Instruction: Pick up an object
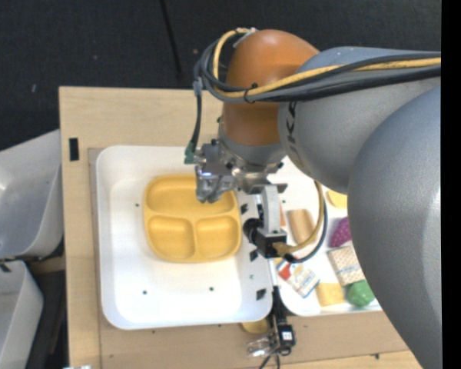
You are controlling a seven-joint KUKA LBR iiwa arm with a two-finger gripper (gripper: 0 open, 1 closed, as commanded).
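Observation:
A yellow divided plate (188,221) with three compartments lies in the left white bin (123,283). My gripper (208,191) hangs over the plate's upper right rim, under the orange wrist band. Its tip is small and dark against the plate, and nothing shows between its fingers. In the right bin (292,307), partly hidden by the arm, lie a tan cylinder (300,223), a purple bunch of grapes (339,233), a beige textured block (344,264), a green round thing (359,294), a yellow block (330,294) and a small red-and-white packet (298,277).
The grey arm covers most of the right bin and the frame's right side. Bare bin floor surrounds the plate on the left and below. The wooden bench edge (77,206) runs along the left, with pale containers (15,198) beyond it.

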